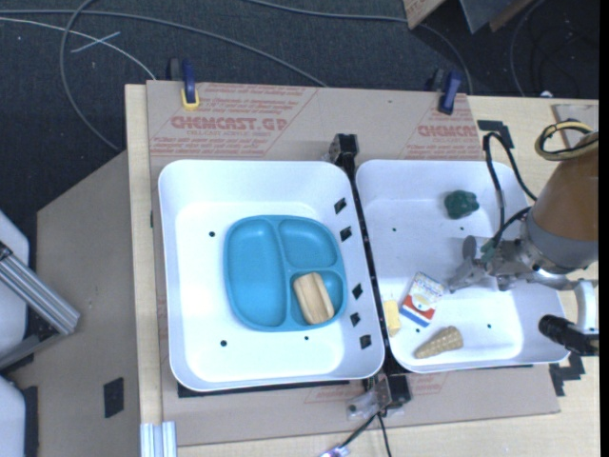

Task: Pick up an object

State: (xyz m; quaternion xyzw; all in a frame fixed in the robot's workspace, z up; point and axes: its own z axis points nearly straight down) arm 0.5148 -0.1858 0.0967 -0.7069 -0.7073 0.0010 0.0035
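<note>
1. Desk (238, 127): a pale brown board printed with red lettering, clamped at its far edge, bearing two shallow white plastic bins side by side.
2. Arm (571, 208): grey with an orange band, reaching in from the right over the right bin (409, 184).
3. Left bin (190, 198): holds a blue three-compartment plastic tray (257, 274); a tan, loaf-shaped piece of toy bread (313, 296) lies in the tray's near right compartment.
4. Claw (468, 263): grey metal, low in the right bin, pointing left. How far its fingers stand apart cannot be told at this size, and no object is visible between them.
5. Candidate objects, right bin: a small white card packet with red and blue print (420, 302) lies just beside the claw, nearer the camera. A tan ribbed cone (438, 342) sits near the front wall, a dark green rounded lump (461, 203) toward the far side, and a small yellow piece (392, 316) at the left wall.
6. Risk: the packet appears flat and thin, so the claw may close above it or nudge it aside. The cone, being tapered, may squirt out of a grasp.
</note>
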